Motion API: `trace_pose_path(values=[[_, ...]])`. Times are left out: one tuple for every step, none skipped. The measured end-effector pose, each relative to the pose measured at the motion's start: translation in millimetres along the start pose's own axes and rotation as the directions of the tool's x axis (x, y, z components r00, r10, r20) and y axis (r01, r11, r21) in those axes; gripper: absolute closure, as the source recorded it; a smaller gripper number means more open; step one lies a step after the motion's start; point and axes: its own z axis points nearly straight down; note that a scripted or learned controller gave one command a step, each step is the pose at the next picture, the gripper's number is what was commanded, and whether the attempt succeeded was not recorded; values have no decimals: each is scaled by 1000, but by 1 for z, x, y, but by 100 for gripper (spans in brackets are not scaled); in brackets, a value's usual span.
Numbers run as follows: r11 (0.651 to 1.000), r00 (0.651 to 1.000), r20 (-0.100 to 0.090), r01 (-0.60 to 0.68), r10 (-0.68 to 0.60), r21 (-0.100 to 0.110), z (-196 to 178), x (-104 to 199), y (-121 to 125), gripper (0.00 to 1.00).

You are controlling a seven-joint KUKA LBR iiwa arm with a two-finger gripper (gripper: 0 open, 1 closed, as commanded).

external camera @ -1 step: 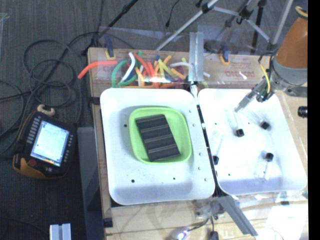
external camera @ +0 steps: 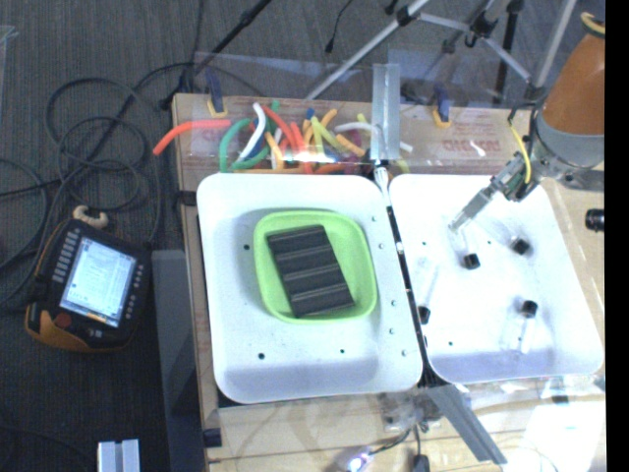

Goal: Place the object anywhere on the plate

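Note:
A dark grey ridged block (external camera: pixel 311 271) lies flat on the green plate (external camera: pixel 366 264), which sits in the left white bin (external camera: pixel 226 264). My gripper (external camera: pixel 486 200) hangs over the upper part of the right white bin (external camera: pixel 560 352), well to the right of the plate and apart from the block. Nothing shows in its grasp. The grey arm with its orange band (external camera: pixel 578 91) comes in from the upper right.
Several small black studs (external camera: pixel 472 260) dot the floor of the right bin. Coloured tubes (external camera: pixel 285 136) lie behind the left bin. A handheld pendant (external camera: pixel 88 283) and cables rest on the floor to the left. Tripod legs (external camera: pixel 462 18) stand behind the bench.

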Motion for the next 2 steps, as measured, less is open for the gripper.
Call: trace_pose_path(values=[[983,983,2,-183,183,1,-112,24,-35,0],[959,959,4,-285,285,0,-212,64,-87,0]])
